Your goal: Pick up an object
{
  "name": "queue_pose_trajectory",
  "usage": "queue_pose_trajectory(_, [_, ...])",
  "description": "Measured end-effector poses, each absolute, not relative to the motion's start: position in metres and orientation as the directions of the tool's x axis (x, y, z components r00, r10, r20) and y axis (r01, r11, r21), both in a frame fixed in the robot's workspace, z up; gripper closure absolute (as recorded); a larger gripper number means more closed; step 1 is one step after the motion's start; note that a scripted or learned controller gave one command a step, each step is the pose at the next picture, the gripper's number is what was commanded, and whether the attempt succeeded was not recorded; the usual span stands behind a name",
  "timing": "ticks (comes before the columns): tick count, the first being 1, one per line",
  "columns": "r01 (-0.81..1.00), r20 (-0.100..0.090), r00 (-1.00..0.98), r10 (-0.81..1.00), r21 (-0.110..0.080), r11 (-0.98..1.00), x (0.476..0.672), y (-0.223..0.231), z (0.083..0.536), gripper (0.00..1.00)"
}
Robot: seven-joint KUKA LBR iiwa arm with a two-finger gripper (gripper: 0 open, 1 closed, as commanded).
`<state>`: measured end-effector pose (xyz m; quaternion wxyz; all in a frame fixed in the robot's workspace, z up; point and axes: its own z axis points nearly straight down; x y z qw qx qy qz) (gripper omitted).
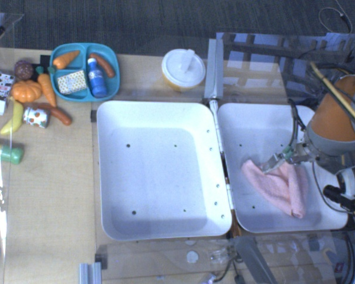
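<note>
- Camera view: the gripper (pixel 276 160) sits low in the right bin (pixel 254 126), its tips at the upper edge of the pink cloth (pixel 278 188), probably placed there to pinch a raised fold; whether the tips are spread or pressed together cannot be told
- The pink cloth lies crumpled on the right bin's floor
- The left bin (pixel 157 170) adjoins it
- A blue divided tray (pixel 109 55) on the bench holds toy food and a small blue bottle (pixel 96 77)

Light wood desk (pixel 47 218), dark carpet floor (pixel 136 10) beyond.
Carpet runs along desk's far edge; clear glare strip nr left edge.
</note>
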<state>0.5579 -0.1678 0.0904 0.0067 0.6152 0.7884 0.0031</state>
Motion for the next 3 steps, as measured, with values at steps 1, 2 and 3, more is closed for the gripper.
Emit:
queue_pose_trajectory(1, [0.97, -0.007, -0.244, 0.97, 0.019, 0.244, 0.56, -0.167, 0.102, 1.0])
queue_pose_trajectory(2, [0.97, -0.008, -0.244, 0.97, 0.019, 0.244, 0.56, -0.167, 0.102, 0.0])
queue_pose_trajectory(3, [0.931, -0.007, -0.364, 0.931, 0.016, 0.364, 0.53, -0.094, 0.091, 0.0])
